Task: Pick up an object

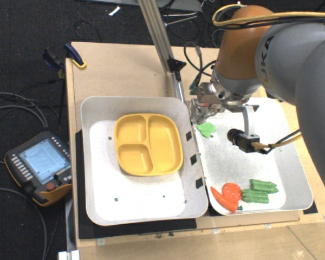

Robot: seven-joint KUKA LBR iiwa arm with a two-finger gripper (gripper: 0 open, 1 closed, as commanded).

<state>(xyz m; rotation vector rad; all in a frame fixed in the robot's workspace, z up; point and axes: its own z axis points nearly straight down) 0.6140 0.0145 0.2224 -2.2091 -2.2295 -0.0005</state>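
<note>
My gripper [199,116] hangs low over the far left corner of the right bin [292,161], close to the divide between the two bins. A small light green piece [206,129] lies on the bin floor just below and to the right of it, partly covered by the gripper. At the near edge of the right bin lie a red tomato [231,190], an orange carrot [221,199] and two green pea pods [259,192], well away from the gripper.
A yellow three-compartment plate [149,144] lies in the left bin [97,172]. A black fitting with cables [245,140] hangs off the arm over the middle of the right bin. A slanted metal pole [157,31] stands behind the bins.
</note>
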